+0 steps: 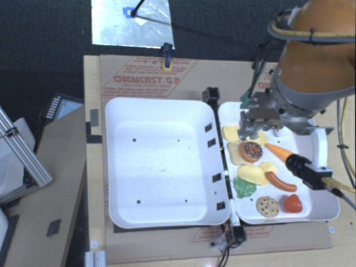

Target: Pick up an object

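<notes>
The right bin (328,204) holds several toy foods: a chocolate donut (251,151), an orange carrot (277,151), a yellow piece (253,174), a sausage (280,182), a green leafy piece (243,188), a cookie (267,206), a red tomato (293,203) and a pale yellow piece (231,133). My gripper (250,131) hangs over the bin's upper left part, just above the donut and beside the pale yellow piece. Nothing shows between its fingers.
The left bin (161,160) lies beside the right one, with a black divider (219,149) between them. A black cylinder (306,170) on the arm overhangs the right bin. A shiny plate (132,14) lies beyond the bench, and a yellow clip (167,60) sits at the cardboard's far edge.
</notes>
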`<state>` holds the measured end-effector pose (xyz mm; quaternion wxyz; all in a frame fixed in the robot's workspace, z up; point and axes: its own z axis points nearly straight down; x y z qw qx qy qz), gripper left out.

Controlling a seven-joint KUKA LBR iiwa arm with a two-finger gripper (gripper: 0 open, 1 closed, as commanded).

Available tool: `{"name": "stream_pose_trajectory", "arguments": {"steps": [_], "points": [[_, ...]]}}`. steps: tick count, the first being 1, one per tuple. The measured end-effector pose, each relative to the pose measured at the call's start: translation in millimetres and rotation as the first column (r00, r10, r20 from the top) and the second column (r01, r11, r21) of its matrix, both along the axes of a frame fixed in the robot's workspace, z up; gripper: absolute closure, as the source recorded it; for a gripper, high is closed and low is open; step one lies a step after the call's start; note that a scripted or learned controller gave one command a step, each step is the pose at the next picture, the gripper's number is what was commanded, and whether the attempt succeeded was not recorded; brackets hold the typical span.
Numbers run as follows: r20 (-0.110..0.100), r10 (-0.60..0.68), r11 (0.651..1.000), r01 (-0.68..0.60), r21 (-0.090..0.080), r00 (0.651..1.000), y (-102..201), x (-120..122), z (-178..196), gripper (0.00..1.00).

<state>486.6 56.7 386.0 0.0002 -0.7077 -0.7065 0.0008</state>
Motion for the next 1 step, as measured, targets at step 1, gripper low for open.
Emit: {"name": "stream_pose_trajectory", "arguments": {"steps": [1], "points": [[0.008, 0.012, 1.0, -0.012, 0.004, 1.0, 73.6, 11.0, 50.3, 1.0]]}}
